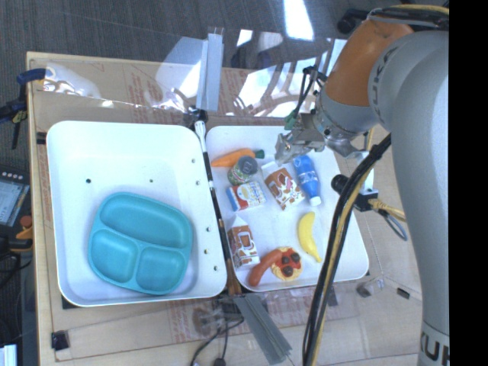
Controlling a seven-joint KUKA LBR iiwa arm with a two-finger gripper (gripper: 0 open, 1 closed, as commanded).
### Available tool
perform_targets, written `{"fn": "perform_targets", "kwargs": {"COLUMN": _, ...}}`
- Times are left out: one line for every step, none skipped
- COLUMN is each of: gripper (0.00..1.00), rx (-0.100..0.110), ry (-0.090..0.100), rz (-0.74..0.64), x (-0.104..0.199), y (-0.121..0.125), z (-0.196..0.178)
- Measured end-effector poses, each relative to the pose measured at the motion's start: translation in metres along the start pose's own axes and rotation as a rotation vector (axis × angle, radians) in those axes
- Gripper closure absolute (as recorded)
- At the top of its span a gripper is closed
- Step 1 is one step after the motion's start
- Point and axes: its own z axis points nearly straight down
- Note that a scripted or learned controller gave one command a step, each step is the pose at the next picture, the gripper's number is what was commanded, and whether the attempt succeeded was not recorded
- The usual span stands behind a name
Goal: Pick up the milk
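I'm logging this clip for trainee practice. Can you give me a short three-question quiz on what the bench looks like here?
1. True or false: the blue divided tray lies in the bin on the view's left.
2. Which item is closest to the claw? A) the banana B) the blue bottle C) the sausage
3. Fill in: the carrot lies near the ___ edge of its bin, as the camera sees it (top or bottom).

Key: 1 true; 2 B; 3 top.
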Motion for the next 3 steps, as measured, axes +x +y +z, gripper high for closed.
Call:
{"fn": "perform_targets", "kwargs": {"gripper": 0.00, "rx": 0.000, "ry": 0.000, "rz": 0.000, "x": 0.000, "y": 0.000, "z": 0.000}}
{"fn": "perform_targets", "kwargs": {"gripper": 0.00, "rx": -0.014, "ry": -0.004, "rz": -0.166, "x": -0.037, "y": -0.026, "z": 0.103}}
{"fn": "perform_targets", "kwargs": {"gripper": 1.00, "rx": -0.015, "ry": -0.007, "rz": -0.169, "x": -0.038, "y": -0.025, "z": 0.092}}
